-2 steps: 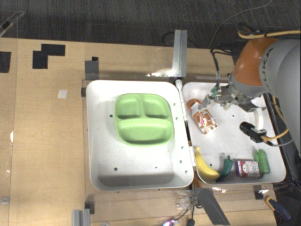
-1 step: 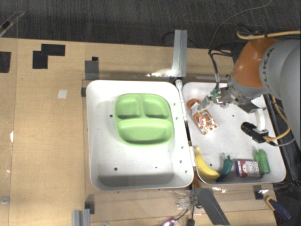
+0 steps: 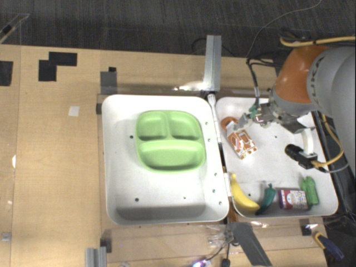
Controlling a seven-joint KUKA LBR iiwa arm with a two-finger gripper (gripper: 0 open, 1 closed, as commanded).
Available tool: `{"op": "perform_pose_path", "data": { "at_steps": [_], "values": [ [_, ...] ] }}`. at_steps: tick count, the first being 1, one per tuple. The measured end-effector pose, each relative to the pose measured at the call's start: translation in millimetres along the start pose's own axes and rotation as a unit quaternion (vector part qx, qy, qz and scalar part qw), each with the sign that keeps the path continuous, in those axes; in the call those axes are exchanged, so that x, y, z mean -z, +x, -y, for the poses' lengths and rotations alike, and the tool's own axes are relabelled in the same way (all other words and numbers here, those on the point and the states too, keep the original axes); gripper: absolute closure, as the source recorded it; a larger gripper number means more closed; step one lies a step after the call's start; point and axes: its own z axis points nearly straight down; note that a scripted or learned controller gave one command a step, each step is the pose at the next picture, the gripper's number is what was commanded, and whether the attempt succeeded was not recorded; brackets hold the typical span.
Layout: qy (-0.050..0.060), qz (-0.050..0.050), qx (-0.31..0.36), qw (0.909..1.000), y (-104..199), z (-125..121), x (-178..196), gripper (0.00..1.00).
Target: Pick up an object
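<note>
A pale wooden bench (image 3: pixel 55 166) fills most of the view, with dark carpet (image 3: pixel 139 10) along its far edge and a few black square marks (image 3: pixel 55 65) up and to the view's left of the green plate (image 3: pixel 168 139). The plate, split into three compartments, lies flat in the middle of the left bin (image 3: pixel 119 199), a shallow white tray. A grey metal post (image 3: pixel 213 65) stands beyond the plate's far right corner, at the seam between the bins. Right of the plate, across the two bin walls, sits the right bin (image 3: pixel 272 166). The packet (image 3: pixel 242 142) lies there just beyond those walls, level with the plate's middle. It is small and white with red-orange print, lying flat and tilted so that its long side runs diagonally. An orange-brown thing (image 3: pixel 227 122) sits beside its upper end, on the plate's side. The gripper (image 3: pixel 251 115) is just above the packet's upper end, level with the plate's far rim. Whether it is open or closed, or touches the packet, cannot be made out. The grey arm (image 3: pixel 328 77) with its orange band (image 3: pixel 295 74) reaches in from farther right. Nearer the camera than the plate and to its right lie a banana (image 3: pixel 243 194), a teal thing (image 3: pixel 268 196), a dark red labelled can (image 3: pixel 292 199) and a green thing (image 3: pixel 310 189), in that order away from the plate.
</note>
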Motion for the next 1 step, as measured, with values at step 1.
{"op": "perform_pose_path", "data": {
  "at_steps": [1],
  "values": [
    [-0.002,0.000,0.039,0.9992,-2.2,-0.2,0.0,0.00]
  ]
}}
